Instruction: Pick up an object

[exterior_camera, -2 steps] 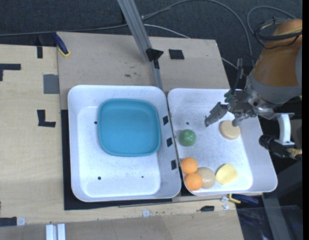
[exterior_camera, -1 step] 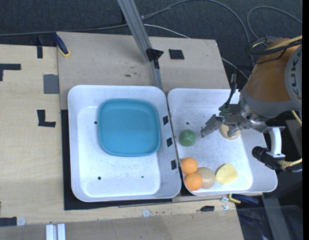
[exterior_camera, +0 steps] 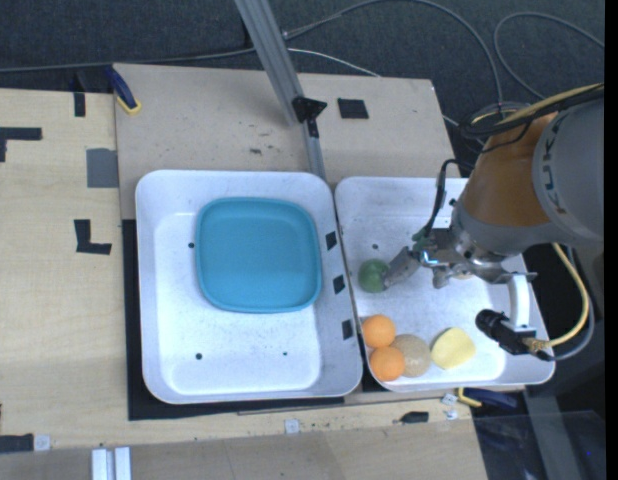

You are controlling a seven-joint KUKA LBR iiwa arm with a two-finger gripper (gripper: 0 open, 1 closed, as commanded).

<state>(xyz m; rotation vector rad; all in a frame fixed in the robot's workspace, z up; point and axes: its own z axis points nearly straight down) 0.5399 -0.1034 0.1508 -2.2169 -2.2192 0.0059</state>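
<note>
Camera view, fixed above the counter [exterior_camera: 49, 298], looks down at a slant on two shallow white bins side by side, and the right bin [exterior_camera: 389, 203] serves as the landmark for everything else. Touching its left wall is the left bin [exterior_camera: 169, 368], which holds a square teal plate [exterior_camera: 257, 254] lying flat in its upper middle. Inside the right bin, near its left wall and about halfway down, sits a small green ball [exterior_camera: 372, 276]. The end effector [exterior_camera: 417, 265] hangs over the middle of the right bin, just beside the green ball on its right; one dark finger [exterior_camera: 401, 265] reaches down and left until it touches or nearly touches the ball, while the other finger [exterior_camera: 441, 274] stands apart from it farther right, so the fingers are spread and nothing lies between them. Along the right bin's lower edge lie four more things in a cluster: an orange ball [exterior_camera: 379, 330] near the lower left corner, a second orange ball [exterior_camera: 387, 364] just below it, a pale beige ball [exterior_camera: 412, 354] touching that one on its right, and a yellow piece [exterior_camera: 453, 348] just beside the beige ball. The grey arm with its orange band [exterior_camera: 504, 183] enters over the right bin's right side.
</note>
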